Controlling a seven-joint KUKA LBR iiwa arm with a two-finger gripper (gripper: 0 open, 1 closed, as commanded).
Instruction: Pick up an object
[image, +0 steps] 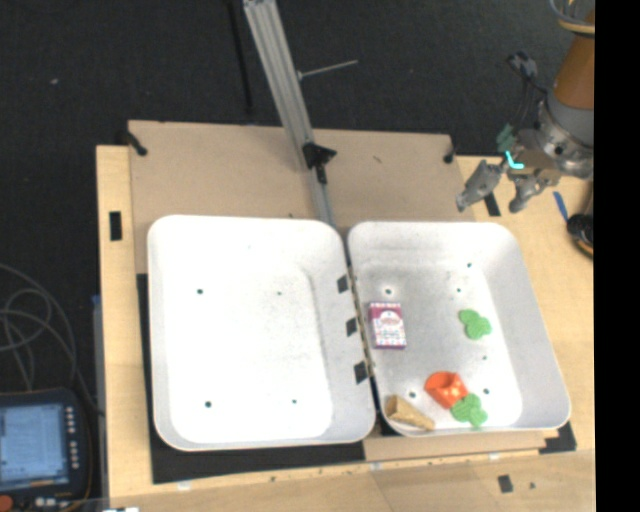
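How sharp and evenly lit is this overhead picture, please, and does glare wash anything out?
Camera view: soft overall; the white bins are bright, nearly blown out, with faint speckling; the small card box has unreadable print; the gripper near the right bin's far corner is slightly blurred; the surroundings fall dark.

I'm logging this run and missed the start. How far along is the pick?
Nothing looks done yet. The gripper hangs open above the bench, past the far rim of the right bin, with nothing between its fingers. The small purple box, the green piece, the red-orange object, the second green piece and the tan wedge all lie in that bin. Left: descend, grasp one, lift.
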